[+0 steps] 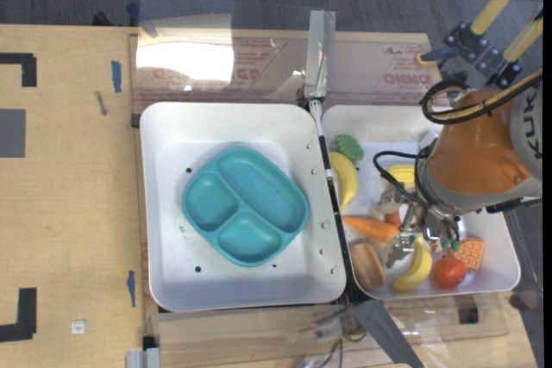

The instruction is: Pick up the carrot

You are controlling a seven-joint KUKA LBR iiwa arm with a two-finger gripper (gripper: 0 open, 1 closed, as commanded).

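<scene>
The carrot (371,228) lies orange and slim in the right bin (507,271), near its left wall, pointing left. My gripper (412,230) hangs low in that bin just right of the carrot's thick end, under the orange wrist band (473,152). Clutter and the wrist hide the tips. Nothing shows clearly held.
Around the carrot lie a banana (345,175), a green vegetable (348,146), a bread roll (366,265), a second banana (417,266), a tomato (448,272) and a waffle (470,252). The left bin (164,185) holds a teal divided plate (245,204).
</scene>
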